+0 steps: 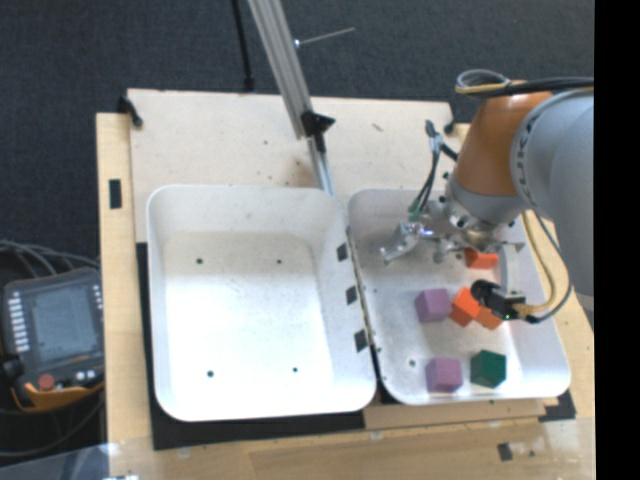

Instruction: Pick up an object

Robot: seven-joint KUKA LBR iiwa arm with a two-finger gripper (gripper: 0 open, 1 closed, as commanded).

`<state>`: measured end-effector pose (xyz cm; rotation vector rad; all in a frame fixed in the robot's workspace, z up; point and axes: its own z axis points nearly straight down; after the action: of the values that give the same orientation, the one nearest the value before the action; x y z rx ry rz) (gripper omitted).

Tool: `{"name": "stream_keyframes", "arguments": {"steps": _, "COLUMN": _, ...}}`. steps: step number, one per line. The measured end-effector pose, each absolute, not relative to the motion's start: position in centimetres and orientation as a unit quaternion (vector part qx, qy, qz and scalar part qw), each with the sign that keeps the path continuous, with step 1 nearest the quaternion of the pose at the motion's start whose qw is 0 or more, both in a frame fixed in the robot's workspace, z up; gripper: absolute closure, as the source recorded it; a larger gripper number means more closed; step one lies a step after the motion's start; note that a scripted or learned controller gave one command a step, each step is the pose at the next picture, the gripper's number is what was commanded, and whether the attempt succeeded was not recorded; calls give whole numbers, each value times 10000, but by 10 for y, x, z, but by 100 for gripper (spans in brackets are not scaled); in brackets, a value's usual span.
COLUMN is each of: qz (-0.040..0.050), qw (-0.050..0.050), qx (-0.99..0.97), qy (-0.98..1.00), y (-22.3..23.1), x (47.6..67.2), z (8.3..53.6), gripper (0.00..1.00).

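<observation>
End effector (405, 240) sits low over the upper part of the right bin (556, 373), centre right of the frame, above bare white bin floor. Can't tell whether it is open or closed, since the metal parts blur together at this angle. No block is seen gripped in it.

The grey arm (560, 148) with its orange band (490, 153) comes in from the right edge and covers the bin's upper right corner.

Task objects, all in the right bin:
- upper orange block (482, 259) is just right of the end effector, tucked under the wrist and partly hidden.
- upper purple cube (433, 304) is below the end effector and apart from it.
- lower orange blocks (464, 307) are just right of that purple cube, looking close to or touching each other. Can't tell if they are two pieces or one.
- lower purple cube (443, 374) is near the bin's bottom rim.
- green cube (488, 368) is just right of the lower purple cube, with a small gap between them.

The left bin (152, 218) lies beside the right one, their rims meeting mid-frame. Both rest on the pale wooden table (220, 128). A slanted aluminium rail (278, 48) runs from the top centre down to the bins' shared upper edge. A teach pendant (52, 330) sits at the left edge on dark carpet (60, 48), its screen text too small to read.
</observation>
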<state>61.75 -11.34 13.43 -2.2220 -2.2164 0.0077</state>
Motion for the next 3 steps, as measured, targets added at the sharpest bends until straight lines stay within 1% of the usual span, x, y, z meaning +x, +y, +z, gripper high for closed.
{"name": "stream_keyframes", "arguments": {"steps": 1, "qz": 10, "qw": -7, "qx": -7081, "qy": -7061, "y": -115, "x": 618, "z": 95, "gripper": 0}}
{"name": "stream_keyframes", "arguments": {"steps": 2, "qz": -17, "qw": -28, "qx": -7103, "qy": -7039, "y": -116, "x": 619, "z": 109, "gripper": 100}}
{"name": "stream_keyframes", "arguments": {"steps": 3, "qz": -16, "qw": -25, "qx": -7087, "qy": -7055, "y": -117, "x": 614, "z": 155, "gripper": 100}}
